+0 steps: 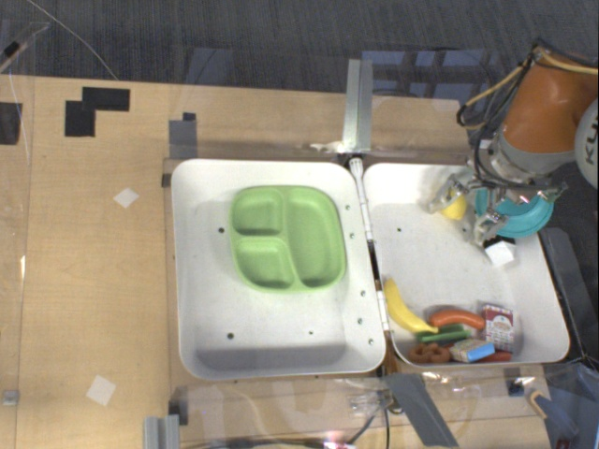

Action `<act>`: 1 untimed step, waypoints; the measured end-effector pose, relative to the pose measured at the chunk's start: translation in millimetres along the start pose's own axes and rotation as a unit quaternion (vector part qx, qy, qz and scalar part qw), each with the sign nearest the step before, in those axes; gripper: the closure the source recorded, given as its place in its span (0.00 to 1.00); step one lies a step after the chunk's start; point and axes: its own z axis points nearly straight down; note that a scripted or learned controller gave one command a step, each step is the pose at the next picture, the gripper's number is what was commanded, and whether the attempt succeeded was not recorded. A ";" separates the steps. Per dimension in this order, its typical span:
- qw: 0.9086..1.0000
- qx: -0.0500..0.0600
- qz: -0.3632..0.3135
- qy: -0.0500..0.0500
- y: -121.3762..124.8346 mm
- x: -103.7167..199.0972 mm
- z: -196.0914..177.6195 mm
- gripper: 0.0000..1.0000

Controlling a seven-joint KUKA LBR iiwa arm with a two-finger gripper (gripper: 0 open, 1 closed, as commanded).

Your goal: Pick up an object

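Wooden table [84, 279] with black tape marks [94, 108], two white bins side by side, left bin [201, 344] holding a green divided tray [285, 237], metal divider post [358, 101] behind them, dark carpet [234, 17] beyond

Both white bins [201, 251] are seen to be of smooth, matt plastic. The green divided tray [285, 237] is of smooth plastic with a faint sheen. The bench [84, 279] is faced in pale, matt wood. The banana [404, 309] is finished in glossy plastic.
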 end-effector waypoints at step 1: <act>0.999 0.002 0.049 0.001 56.7 4.2 1.4 0.00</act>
